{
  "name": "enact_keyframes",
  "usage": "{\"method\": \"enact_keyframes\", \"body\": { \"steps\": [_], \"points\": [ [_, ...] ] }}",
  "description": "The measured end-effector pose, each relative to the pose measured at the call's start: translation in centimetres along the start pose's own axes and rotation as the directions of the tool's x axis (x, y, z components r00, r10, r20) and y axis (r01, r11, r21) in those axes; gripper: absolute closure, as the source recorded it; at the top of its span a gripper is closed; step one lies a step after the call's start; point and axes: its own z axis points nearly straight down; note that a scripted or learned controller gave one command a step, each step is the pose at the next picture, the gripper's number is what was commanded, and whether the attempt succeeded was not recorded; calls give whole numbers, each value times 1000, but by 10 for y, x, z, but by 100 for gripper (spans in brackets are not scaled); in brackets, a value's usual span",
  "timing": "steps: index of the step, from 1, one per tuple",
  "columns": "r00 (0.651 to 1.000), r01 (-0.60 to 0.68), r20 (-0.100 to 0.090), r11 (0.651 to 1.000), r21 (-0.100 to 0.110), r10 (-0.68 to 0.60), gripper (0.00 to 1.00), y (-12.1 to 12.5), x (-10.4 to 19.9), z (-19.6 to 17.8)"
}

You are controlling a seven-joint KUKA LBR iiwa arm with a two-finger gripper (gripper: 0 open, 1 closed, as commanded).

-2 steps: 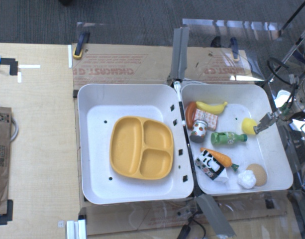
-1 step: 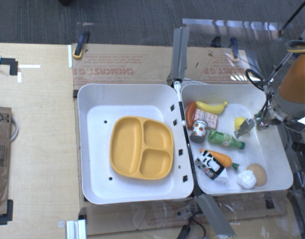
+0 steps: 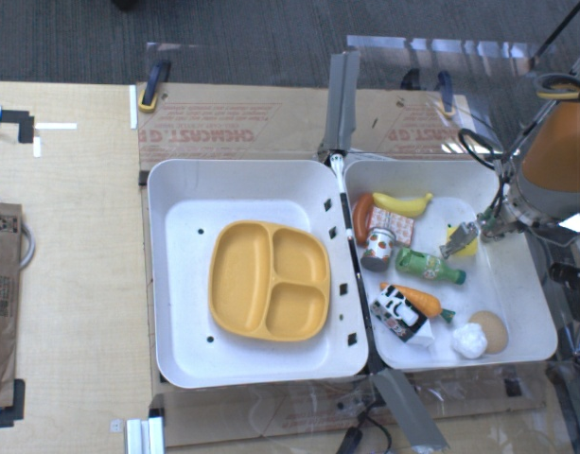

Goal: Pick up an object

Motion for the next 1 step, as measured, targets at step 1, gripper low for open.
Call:
{"method": "enact_keyframes", "body": {
  "steps": [1],
  "points": [
    [990,-138,-4,990,1,138,0,18,-3,0]
  ]
}}
